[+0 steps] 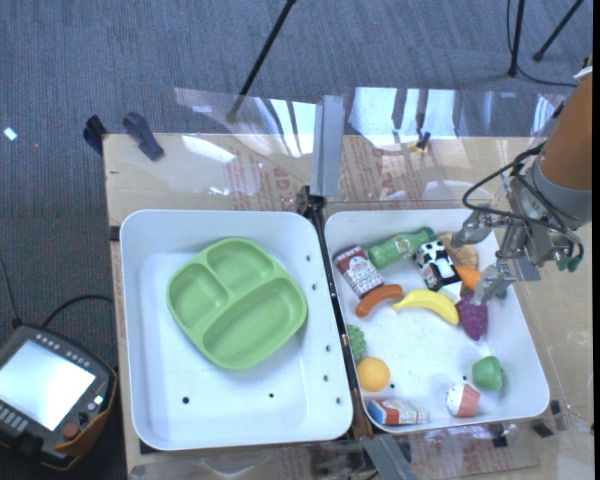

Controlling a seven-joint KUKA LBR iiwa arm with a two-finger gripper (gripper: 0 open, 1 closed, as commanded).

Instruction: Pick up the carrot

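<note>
A wooden bench [180, 183] on grey carpet [130, 48] bears two white bins. In the right bin [535, 353], the mostly hidden carrot [469, 277] lies beneath the gripper [490, 258], its axis unclear. The jaws stand apart.

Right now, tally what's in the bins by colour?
Green: 5, namely plate, bottle, broccoli, pepper, and one more at the bin's left edge I can't identify
Orange: 2 – carrot, orange
Yellow: 1 – banana
Purple: 1 – grapes
Red or brown: 2 – can, sausage
Other or mixed: 3
Total: 14, roughly
</note>
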